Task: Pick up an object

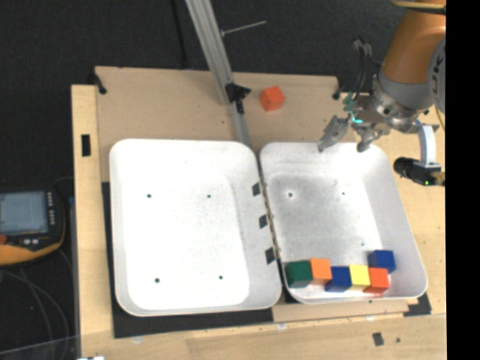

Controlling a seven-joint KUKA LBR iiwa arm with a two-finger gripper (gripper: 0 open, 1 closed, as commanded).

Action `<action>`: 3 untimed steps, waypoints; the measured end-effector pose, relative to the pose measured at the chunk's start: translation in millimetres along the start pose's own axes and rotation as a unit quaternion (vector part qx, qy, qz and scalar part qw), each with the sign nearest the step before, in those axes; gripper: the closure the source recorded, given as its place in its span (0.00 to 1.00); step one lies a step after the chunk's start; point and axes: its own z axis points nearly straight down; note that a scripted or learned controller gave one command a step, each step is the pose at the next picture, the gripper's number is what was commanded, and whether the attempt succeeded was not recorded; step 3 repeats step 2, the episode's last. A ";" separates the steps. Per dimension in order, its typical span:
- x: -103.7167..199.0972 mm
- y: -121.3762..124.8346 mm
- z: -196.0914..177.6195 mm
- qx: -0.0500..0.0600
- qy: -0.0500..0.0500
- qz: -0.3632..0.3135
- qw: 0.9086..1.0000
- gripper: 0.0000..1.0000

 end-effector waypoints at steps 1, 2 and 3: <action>-69.1 -30.6 116.2 0.004 0.000 0.003 1.000 0.00; -48.6 -82.5 85.9 0.000 0.000 0.003 1.000 0.00; -48.6 -82.5 85.9 0.000 0.000 0.003 1.000 0.00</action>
